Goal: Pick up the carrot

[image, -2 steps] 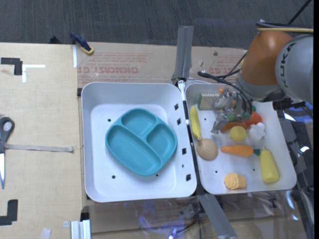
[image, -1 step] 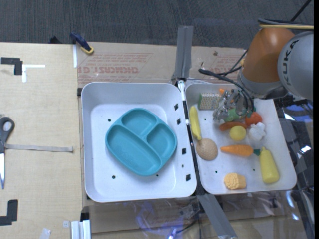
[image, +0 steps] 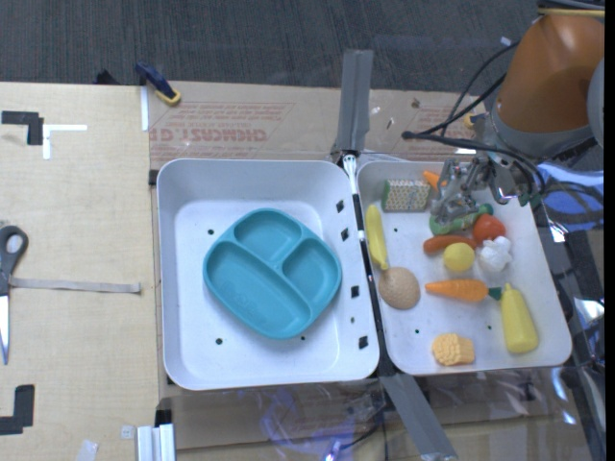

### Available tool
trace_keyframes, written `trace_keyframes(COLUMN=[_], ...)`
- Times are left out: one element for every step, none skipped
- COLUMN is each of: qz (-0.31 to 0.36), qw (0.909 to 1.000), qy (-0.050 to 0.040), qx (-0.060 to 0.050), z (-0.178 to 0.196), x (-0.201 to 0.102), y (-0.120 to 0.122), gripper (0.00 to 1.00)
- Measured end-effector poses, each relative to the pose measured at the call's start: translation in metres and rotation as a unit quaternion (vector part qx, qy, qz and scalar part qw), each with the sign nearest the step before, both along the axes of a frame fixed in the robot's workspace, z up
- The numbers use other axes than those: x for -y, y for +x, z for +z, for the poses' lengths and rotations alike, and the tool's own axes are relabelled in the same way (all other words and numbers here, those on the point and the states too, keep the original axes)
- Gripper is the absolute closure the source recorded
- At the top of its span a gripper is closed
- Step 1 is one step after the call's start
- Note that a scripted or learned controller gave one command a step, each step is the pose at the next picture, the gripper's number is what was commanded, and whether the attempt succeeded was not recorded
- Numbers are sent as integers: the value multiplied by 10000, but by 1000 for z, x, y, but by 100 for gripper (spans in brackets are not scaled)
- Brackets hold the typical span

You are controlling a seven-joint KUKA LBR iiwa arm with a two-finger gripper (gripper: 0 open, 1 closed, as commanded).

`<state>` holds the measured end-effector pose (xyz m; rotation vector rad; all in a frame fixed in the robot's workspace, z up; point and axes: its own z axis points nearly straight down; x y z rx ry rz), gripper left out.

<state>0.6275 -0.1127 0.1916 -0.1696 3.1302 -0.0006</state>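
An orange carrot (image: 456, 289) with a green stub at its right end lies flat in the middle of the right bin (image: 413, 339). A second, redder carrot-like piece (image: 444, 243) with green leaves lies further back. My gripper (image: 457, 198) hangs low over the back of that bin, just above the leafy piece and well behind the orange carrot. The metal of the wrist hides what lies directly beneath it.
Around the carrot lie a yellow lemon (image: 458, 256), a red tomato (image: 488, 228), a white piece (image: 495, 253), a tan ball (image: 400, 287), a yellow squash (image: 519, 320) and a banana (image: 376, 236). The left bin (image: 183, 344) holds a blue divided plate (image: 273, 272).
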Motion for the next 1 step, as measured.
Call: trace_keyframes(qz=[-2], qw=[10000], qy=[1], qx=[-1], z=[0], x=[0], y=[0], gripper=[0])
